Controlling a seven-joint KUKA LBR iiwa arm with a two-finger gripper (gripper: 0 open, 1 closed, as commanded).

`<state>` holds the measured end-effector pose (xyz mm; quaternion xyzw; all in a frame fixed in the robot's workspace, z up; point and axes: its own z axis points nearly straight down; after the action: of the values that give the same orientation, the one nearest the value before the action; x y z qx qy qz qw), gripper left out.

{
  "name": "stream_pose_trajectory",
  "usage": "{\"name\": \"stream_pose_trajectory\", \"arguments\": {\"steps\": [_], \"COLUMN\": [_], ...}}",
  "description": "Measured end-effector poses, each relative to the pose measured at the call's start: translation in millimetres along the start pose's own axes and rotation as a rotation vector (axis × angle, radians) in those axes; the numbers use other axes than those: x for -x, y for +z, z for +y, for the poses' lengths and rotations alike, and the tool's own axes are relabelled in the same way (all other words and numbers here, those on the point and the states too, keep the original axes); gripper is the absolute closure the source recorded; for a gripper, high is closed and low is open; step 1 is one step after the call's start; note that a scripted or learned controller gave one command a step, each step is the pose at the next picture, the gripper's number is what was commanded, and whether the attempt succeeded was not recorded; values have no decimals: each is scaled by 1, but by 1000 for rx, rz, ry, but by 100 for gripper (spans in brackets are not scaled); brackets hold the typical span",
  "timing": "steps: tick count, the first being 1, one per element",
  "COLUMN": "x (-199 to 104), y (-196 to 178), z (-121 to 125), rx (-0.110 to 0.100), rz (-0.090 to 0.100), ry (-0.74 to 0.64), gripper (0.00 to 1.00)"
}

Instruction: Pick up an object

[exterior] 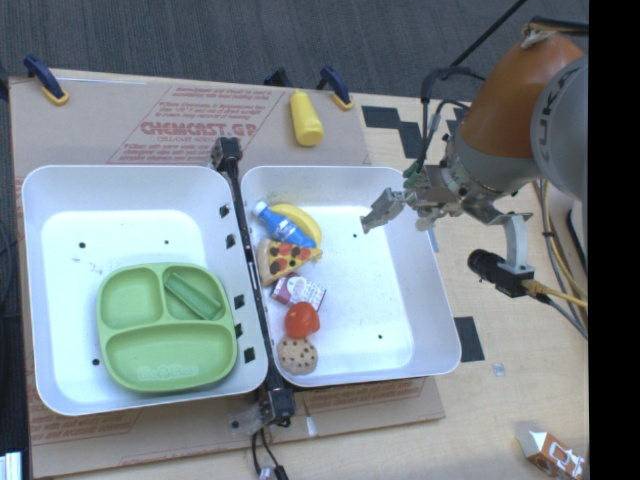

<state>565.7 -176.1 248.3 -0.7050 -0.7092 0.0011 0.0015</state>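
Tool [385, 211] hangs over right bin [400, 298], fingers seemingly apart, nothing between them. Toys crowd bin's left wall: banana [300, 218], pizza [288, 256], tomato [302, 320], cookie [297, 355]. Tomato looks light, rigid, smooth; grip across its middle

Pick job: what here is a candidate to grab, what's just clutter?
Job:
claw, above the right bin
banana
blue bottle
pizza slice
red-and-white packet
tomato
cookie

Lying about:
green divided plate, left bin
yellow cylinder on the cardboard
blue clamps
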Motion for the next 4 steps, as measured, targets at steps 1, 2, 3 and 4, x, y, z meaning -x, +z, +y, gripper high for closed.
{"name": "stream_pose_trajectory", "arguments": {"steps": [1,2,3,4], "x": [-26,-55,-58,-17], "y": [103,154,146,80], "z": [-74,-65,-66,-89], "rx": [-3,13,3,3], "rz": [1,-13,-5,0], "ry": [-1,5,-4,2], "gripper": [0,0,100,100]}}
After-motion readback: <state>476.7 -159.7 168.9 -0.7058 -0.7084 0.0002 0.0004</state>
